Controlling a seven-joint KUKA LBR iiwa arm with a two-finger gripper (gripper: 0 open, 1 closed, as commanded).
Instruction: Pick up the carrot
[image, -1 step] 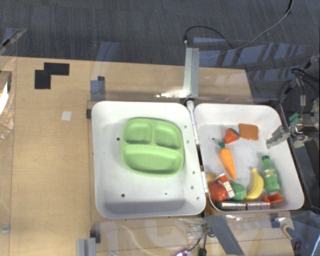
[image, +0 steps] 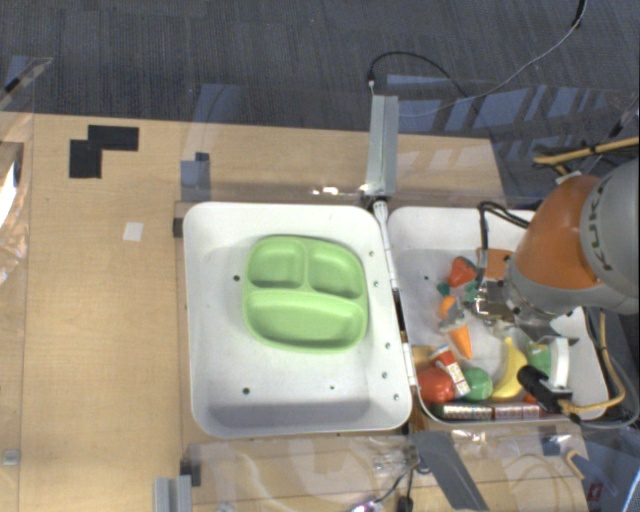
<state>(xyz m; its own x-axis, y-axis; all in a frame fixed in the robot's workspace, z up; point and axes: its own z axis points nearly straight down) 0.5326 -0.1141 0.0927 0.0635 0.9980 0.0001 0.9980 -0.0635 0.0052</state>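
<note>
The carrot (image: 462, 341) is a small orange wedge lying in the right bin (image: 425, 235), near its middle, with a green tip (image: 447, 306) just above and left of it. My gripper (image: 484, 300) hangs low over the bin, directly above and to the right of the carrot, close to it or touching it. The grey wrist and the orange band (image: 548, 250) cover the bin's right part. The carrot lies on the bin floor.
An orange-red piece (image: 461, 270) lies above the gripper. A red round fruit (image: 435, 384), a green piece (image: 478, 382), a yellow banana (image: 512, 368) and a dark bar (image: 480, 411) crowd the bin's front. The left bin (image: 215, 330) holds a green divided plate (image: 304, 292).
</note>
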